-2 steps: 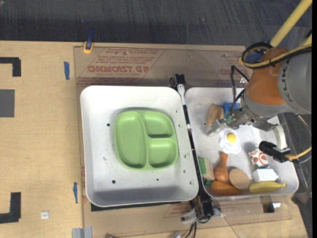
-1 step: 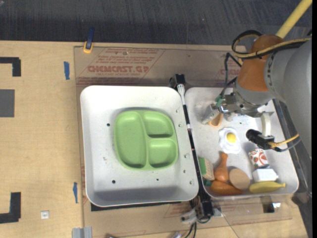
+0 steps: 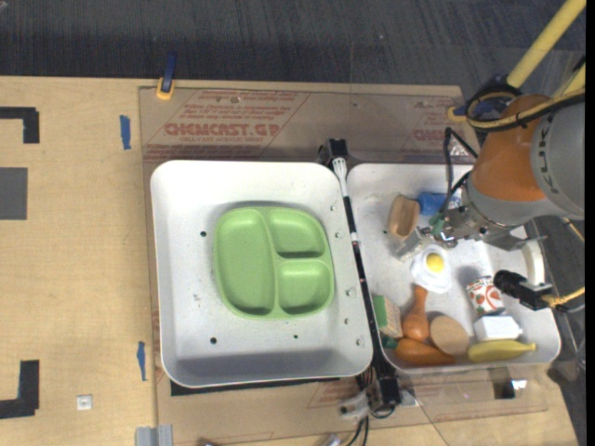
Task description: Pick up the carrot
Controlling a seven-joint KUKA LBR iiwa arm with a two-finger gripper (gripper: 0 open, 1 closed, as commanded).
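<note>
The carrot (image 3: 420, 349) is orange and lies flat along the front wall of the right bin (image 3: 372, 189), at its front left corner. It touches a tan oval piece (image 3: 450, 334) and an orange-brown pear-shaped piece (image 3: 418, 316). My gripper (image 3: 442, 232) hangs over the middle of the right bin, below the orange band (image 3: 507, 170). It is just behind a fried egg toy (image 3: 433, 267) and well behind the carrot. Nothing shows in its grasp.
The right bin also holds a tan bread piece (image 3: 403, 216), a blue item (image 3: 430, 201), a red-and-white can (image 3: 483, 295), a white block (image 3: 496, 326) and a banana (image 3: 502, 348). A green divided plate (image 3: 272, 260) sits in the left bin (image 3: 186, 203).
</note>
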